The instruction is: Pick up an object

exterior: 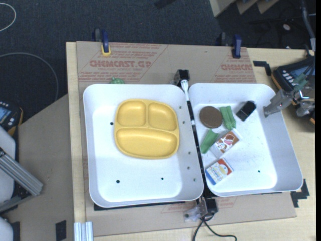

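I see the tool (275, 104) at the right bin's (271, 177) far right rim; its grip I cannot tell. The black block (246, 110) lies just left.

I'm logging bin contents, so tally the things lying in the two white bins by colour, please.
Yellow: 1, divided plate
Green: 2, upper piece, lower piece
Brown: 1, disc
Black: 1, block
Printed white: 2, upper packet, lower packet
Total: 7
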